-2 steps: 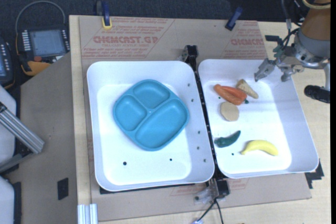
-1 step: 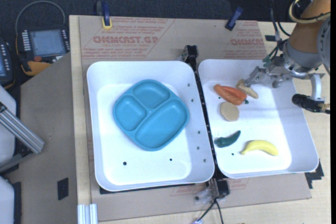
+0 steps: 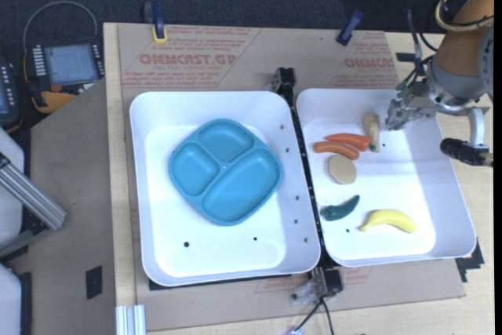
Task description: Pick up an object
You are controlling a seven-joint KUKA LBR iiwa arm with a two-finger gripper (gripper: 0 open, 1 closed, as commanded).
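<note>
Two white bins, camera view: the right bin (image 3: 447, 192) holds a carrot (image 3: 343, 143), banana (image 3: 387, 221) and other small food pieces. Your gripper (image 3: 398, 114) hovers just beside the carrot, approach step; jaw state unclear. Next, you likely need a descent.
</note>
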